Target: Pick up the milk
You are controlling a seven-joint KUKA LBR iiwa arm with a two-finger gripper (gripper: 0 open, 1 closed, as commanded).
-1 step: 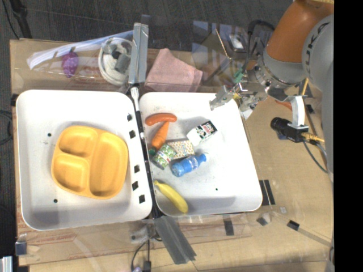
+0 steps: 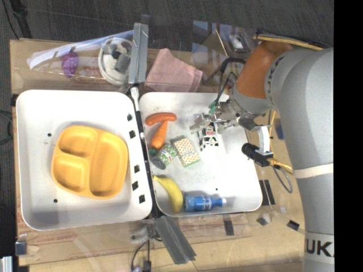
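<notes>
End effector (image 2: 209,123) right over milk (image 2: 209,139) in right bin (image 2: 238,174), lined up for grab; can't tell its state.

A dark grey carpeted floor (image 2: 170,4) runs across the top. Below it a light wooden bench (image 2: 238,242) carries 2 shallow white bins (image 2: 34,208) side by side, split by a grey divider bar (image 2: 139,55). A pink cloth (image 2: 173,72) lies behind them.
</notes>
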